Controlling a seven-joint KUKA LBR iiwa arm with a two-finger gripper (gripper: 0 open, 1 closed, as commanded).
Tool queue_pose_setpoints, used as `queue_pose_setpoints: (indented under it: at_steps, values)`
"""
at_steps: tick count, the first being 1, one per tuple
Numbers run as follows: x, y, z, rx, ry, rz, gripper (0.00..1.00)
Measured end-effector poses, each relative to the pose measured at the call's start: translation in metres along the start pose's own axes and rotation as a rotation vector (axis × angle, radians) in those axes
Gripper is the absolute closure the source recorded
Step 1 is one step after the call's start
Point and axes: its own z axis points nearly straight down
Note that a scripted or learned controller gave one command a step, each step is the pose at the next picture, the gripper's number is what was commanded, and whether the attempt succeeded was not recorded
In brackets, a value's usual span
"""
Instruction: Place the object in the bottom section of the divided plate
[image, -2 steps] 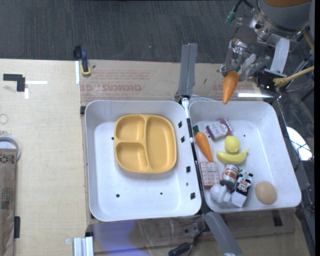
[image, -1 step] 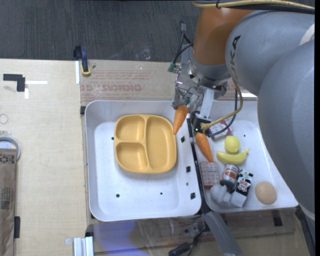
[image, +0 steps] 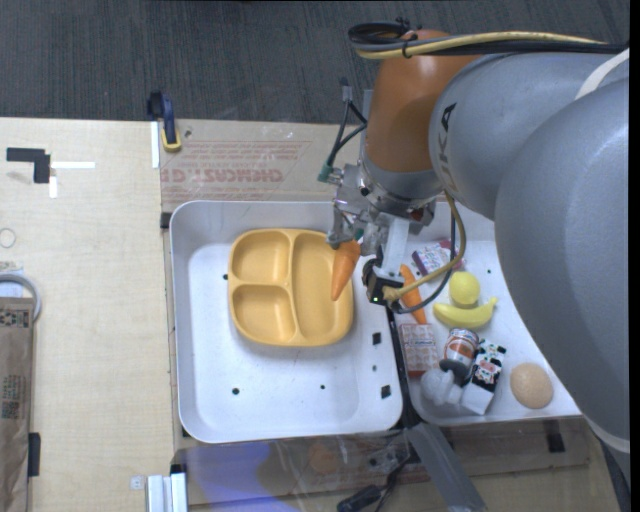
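Carrot (image: 344, 272) hangs point-down over the right-hand section of the yellow divided plate (image: 270, 290), its top end pinched between the closed fingers of the pincer (image: 347, 238). Plate sits in the left white bin (image: 290, 400); the right bin (image: 500, 405) holds a banana (image: 468, 314), an egg (image: 531, 385) and small packets.

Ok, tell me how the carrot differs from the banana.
The carrot is orange, straight and tapered; the banana is yellow and curved. The carrot hangs tip-down under the pincer, over the yellow divided plate in the left bin; the banana lies flat among clutter in the right bin. Both look like toy food.
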Motion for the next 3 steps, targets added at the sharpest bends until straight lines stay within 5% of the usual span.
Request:
queue_pose_setpoints:
  at_steps: [1, 2, 3]
  values:
    - [0.0, 0.0, 0.0, 0.0, 0.0, 0.0, 0.0]
    - [-0.003, 0.0, -0.006, 0.007, -0.005, 0.003, 1.0]
    - [0.017, -0.009, -0.005, 0.0, 0.0, 0.005, 1.0]
